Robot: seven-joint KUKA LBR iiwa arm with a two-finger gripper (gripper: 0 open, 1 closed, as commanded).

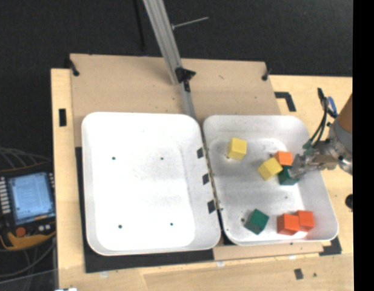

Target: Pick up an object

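Small matte cubes, yellow (237, 148), green (256, 221) and orange (289, 223), are scattered in the right shallow white bin (247, 129). The metal two-finger gripper (299, 168) is lowered beside a dark green block (288, 176); its grip cannot be told. A pale wooden bench (62, 162) is seen beneath.

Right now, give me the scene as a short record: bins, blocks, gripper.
left bin: no blocks in it
right bin: holds all the blocks
yellow blocks: one upper left, one mid bin
orange blocks: small one by the gripper; pair at lower right, touching
green blocks: one at the lower edge; one under the gripper, partly hidden
gripper: low over the yellow, orange and green cluster
hold: not confirmed
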